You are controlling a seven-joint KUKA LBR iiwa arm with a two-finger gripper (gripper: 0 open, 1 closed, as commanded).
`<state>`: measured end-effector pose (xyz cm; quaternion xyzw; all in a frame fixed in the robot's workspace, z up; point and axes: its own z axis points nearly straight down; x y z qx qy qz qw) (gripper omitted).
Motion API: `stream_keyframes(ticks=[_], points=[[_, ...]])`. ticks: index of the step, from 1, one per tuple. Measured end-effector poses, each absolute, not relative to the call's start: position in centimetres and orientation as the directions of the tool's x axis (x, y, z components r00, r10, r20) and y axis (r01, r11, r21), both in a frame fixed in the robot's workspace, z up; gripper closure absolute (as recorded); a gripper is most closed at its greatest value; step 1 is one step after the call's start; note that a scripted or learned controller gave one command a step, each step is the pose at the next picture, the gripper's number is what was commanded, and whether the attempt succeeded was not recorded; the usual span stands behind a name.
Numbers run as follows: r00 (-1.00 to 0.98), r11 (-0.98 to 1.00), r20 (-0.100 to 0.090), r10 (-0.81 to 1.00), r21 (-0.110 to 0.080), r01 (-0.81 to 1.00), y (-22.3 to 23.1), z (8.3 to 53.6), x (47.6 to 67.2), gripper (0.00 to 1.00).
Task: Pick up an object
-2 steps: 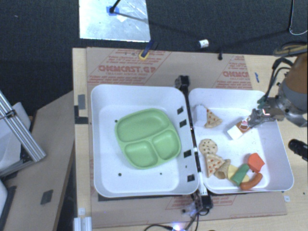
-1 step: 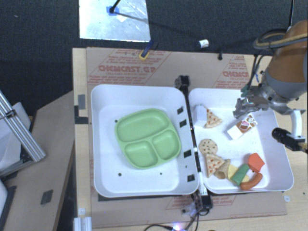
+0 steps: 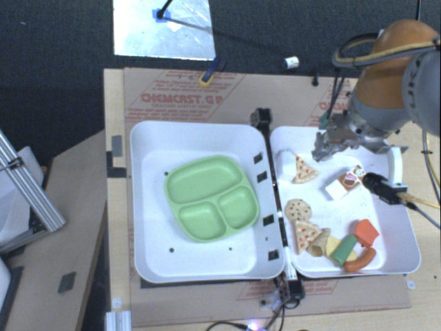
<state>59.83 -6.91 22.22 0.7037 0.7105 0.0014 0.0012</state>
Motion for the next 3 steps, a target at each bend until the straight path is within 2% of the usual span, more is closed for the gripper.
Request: stream_keyframes(ticks=[1, 3], points=[[-0.009, 0.009, 0.001, 1.000, 0.004, 1.000, -3.3, 21.8, 62.7, 1.00], [-0.007, 0.007, 0.000, 1.000, 0.003, 1.000, -2.3, 23.0, 64.0, 1.00]])
